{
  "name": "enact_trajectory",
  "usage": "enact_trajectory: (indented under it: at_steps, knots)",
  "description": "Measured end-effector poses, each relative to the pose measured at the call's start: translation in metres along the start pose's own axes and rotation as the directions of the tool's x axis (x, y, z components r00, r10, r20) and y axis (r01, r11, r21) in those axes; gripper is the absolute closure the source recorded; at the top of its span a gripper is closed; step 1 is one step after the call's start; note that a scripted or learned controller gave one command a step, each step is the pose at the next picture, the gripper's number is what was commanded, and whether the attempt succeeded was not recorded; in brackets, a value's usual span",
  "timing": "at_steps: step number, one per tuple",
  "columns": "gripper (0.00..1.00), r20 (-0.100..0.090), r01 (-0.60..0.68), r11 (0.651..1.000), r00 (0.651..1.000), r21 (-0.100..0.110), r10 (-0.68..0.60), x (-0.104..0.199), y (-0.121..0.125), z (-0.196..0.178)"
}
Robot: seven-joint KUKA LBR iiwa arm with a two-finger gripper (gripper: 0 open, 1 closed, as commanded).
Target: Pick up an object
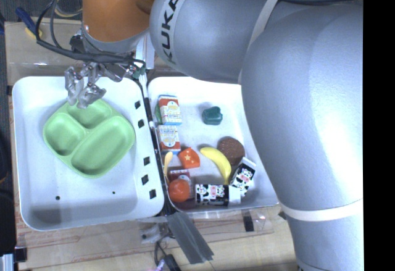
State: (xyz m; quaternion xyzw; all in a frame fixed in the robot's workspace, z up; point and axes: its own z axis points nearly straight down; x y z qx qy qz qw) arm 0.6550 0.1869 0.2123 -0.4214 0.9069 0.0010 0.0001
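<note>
**benchwatcher:** Objects for picking are all found in the right bin (259, 199): two small cartons (169, 110), a dark green piece (212, 116), a banana (217, 162), a brown round thing (232, 148), an orange-red item (189, 158), a tomato-like ball (179, 190) and two cow-print cans (213, 194). Nothing there looks lifted or disturbed, as far as can be judged.

**slowgrasp:** And the gripper (85, 98)?

**benchwatcher:** It's hung over the left bin (37, 214), right at the back edge of the green divided plate (89, 137). Whether the plate is actually touched can't be made out from this slant.

**slowgrasp:** Spread or pinched?

**benchwatcher:** Can't be told, honestly. The metal parts are bunched together in the view, and nothing is seen carried.

**slowgrasp:** So progress is basically nil?

**benchwatcher:** That's how it's read here. No grasp is confirmed and no lift is done. Either the plate gets caught by its rim, or the arm has to be swung over to the right bin. The whole pick is left to do.
</note>
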Motion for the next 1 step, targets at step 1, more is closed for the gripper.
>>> enact_trajectory:
  at_steps: [1]
  knots:
    - [1.00,-0.001,0.523,0.852,0.852,-0.002,-0.523,0.0635,0.0790,0.0648]
